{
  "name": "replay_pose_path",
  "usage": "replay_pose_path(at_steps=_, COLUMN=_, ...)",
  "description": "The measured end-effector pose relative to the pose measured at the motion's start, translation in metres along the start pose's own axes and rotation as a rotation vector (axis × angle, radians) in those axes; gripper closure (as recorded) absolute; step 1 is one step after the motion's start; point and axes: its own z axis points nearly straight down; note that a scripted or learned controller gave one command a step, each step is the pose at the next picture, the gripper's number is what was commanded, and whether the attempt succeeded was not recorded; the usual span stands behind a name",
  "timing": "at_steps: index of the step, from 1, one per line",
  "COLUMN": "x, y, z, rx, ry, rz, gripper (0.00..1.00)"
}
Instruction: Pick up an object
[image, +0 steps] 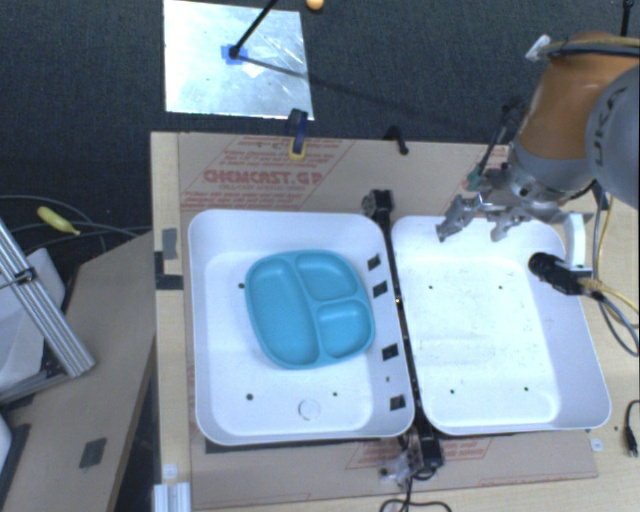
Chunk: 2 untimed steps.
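The blue divided tray (307, 307) lies flat at the centre of the left bin (215, 400), its long axis running upper left to lower right. Farther back, at upper right, the gripper (478, 226) hangs over the right bin (560, 400) with fingers spread, holding nothing.

My bench (260, 170) of pale board stood on dark carpet (80, 100). Beyond its far edge lay a shiny foil sheet (238, 60); left of it, an aluminium rail (40, 310).
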Motion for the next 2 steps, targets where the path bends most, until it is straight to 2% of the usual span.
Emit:
replay_pose_path(at_steps=1, x=0.073, y=-0.061, z=-0.098, rx=-0.007, ry=0.003, rz=-0.008, gripper=0.00)
replay_pose_path(at_steps=2, x=0.128, y=-0.139, z=-0.181, rx=-0.007, ry=0.005, rz=-0.009, gripper=0.00)
